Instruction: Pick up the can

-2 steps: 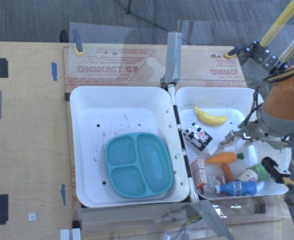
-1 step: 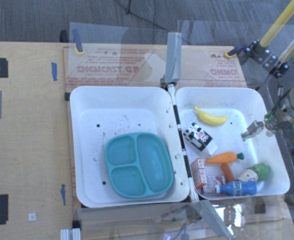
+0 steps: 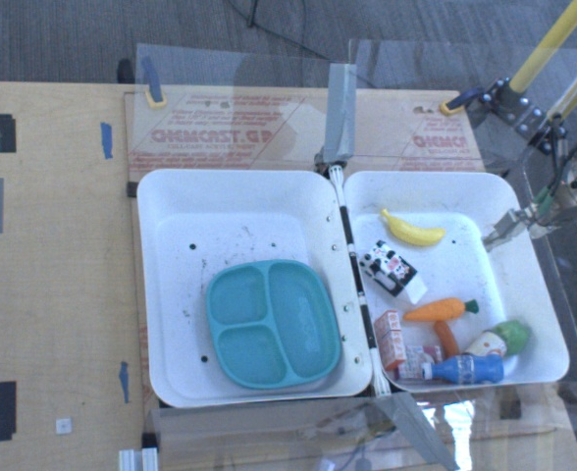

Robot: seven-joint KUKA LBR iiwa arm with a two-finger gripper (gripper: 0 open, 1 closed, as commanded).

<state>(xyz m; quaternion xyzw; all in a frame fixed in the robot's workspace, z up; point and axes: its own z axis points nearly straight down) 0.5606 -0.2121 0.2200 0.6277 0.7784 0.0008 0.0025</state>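
Two white bins, left (image 3: 171,199) and right (image 3: 462,190), sit side by side on my wooden bench (image 3: 53,263), with grey carpet (image 3: 73,18) beyond its far edge. What I take for the can (image 3: 447,340), a small reddish cylinder, lies near the right bin's near edge, touching the carrot (image 3: 438,310). The gripper (image 3: 497,234) hangs over that bin's right edge, and I cannot tell how its jaws stand.

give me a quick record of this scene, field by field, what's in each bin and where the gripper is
left bin: shallow white bin holding a teal plastic divided plate
right bin: shallow white bin holding a yellow toy banana, black-and-white cow-print carton, orange toy carrot, blue plastic bottle
gripper: gripper at the right bin's right side, apart from those items
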